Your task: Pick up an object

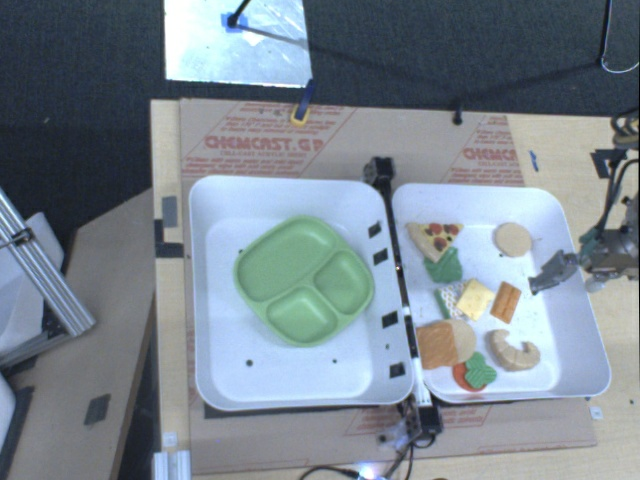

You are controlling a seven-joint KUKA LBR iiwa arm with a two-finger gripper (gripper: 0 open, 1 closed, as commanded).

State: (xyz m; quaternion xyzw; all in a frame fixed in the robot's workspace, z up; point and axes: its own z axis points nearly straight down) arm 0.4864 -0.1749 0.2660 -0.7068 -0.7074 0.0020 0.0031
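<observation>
1. The claw [552,271] hangs over the right edge of the right bin [585,338], about halfway along that edge. It is small and grey against the white floor, and whether it is spread or pressed together cannot be told; nothing is visibly held in it.
2. The step in hand looks like the approach: no item is lifted, and all the toy food lies on the bin floor.
3. Nearest the claw, towards the bin's middle, are the orange cracker [506,302] and the yellow cheese block [474,298], lying just beside each other.
4. Up towards the far edge sits the round tan cookie [513,239], apart from its neighbours, with the pizza slice [434,237] near the far-left corner.
5. Along the near edge lie the curved bread piece [513,351], a toast slice [437,345] and a green leafy piece [480,371], crowded together.
6. The left bin [215,268] carries a green divided plate [303,280] at its middle.
7. The next move probably calls for picking one target, centring above it and descending; the cookie seems the easiest, since it stands clear of the others, while the near-edge cluster risks a muddled grab.
</observation>
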